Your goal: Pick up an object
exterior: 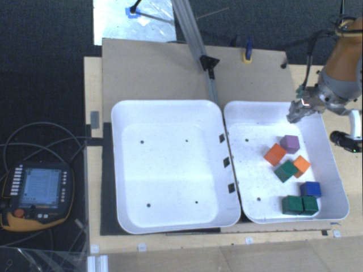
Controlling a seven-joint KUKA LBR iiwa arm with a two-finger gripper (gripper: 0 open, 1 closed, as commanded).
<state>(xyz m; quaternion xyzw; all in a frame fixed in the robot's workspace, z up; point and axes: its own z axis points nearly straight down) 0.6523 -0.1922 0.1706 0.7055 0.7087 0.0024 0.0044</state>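
Seven small blocks, among them the purple block [290,143], cluster in the right bin [249,208] and look light, rigid and flat-sided, best pinched across opposite faces; the gripper [296,113] hangs near its far rim, finger state indiscernible.

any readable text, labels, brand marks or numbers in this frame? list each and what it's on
None can be read.
Orange-and-grey handheld control pendant: its lit screen shows content, too small and blurred to read.
Small grey tag on the bench's left edge: blurred, no characters legible.
Coloured blocks, e.g. the purple cube: no markings visible.
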